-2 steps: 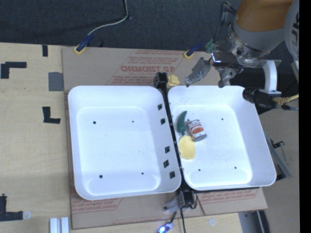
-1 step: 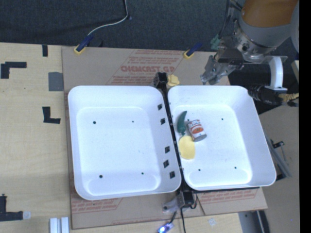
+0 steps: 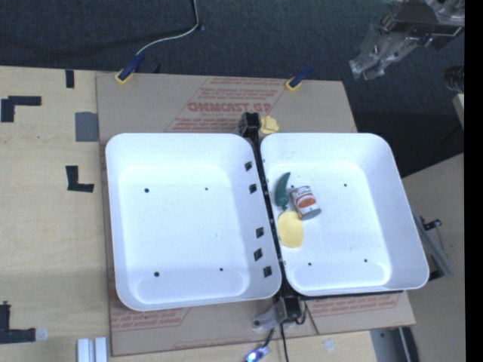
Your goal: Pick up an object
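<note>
Gripper point(image 3: 371, 65): camera view, high up and well apart from the right bin point(image 3: 377, 277), out past its far right corner over the dark floor; nothing sits between its tips, and whether they are spread or pressed together I cannot tell.
Arm point(image 3: 423, 6): reaches in beyond the right bin's far corner, wrist tilted down toward the bench.
Small can point(image 3: 305, 201): white with a red label, lying on its side in the right bin, near the bin's left wall.
Green piece point(image 3: 282, 189): slim and curved, just beside the can, between it and the right bin's left wall.
Yellow piece point(image 3: 290, 230): rounded, just on the near side of the can, close against the same wall.
Left bin point(image 3: 128, 225): touches the right bin along the shared middle edge.
Surface point(image 3: 45, 202): pale wood with black marks, beyond the left bin.
Stage: judged as before the approach; no object is lifted.
Risk: the three things cluster tightly against the right bin's left wall, so a descending gripper may strike the rim, or nudge one piece while closing on another.
Risk: the can, lying on its side, may roll from a closing grasp.
</note>
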`<control>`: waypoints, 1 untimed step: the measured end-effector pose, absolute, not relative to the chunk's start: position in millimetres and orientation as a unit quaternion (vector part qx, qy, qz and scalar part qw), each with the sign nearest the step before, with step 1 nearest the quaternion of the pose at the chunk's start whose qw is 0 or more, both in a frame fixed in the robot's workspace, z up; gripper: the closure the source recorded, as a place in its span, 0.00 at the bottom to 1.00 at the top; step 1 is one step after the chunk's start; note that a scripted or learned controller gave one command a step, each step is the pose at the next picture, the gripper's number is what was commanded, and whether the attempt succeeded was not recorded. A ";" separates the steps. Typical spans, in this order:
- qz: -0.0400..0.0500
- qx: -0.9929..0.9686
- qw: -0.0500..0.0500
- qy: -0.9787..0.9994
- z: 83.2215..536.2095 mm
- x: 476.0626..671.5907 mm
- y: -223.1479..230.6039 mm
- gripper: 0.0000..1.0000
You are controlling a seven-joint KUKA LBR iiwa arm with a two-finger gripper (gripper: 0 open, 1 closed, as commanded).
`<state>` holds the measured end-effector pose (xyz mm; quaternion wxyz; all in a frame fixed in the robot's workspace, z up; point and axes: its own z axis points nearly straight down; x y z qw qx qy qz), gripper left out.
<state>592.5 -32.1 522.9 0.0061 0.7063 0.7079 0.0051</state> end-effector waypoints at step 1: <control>0.001 0.704 -0.001 0.710 536.8 492.9 19.8 1.00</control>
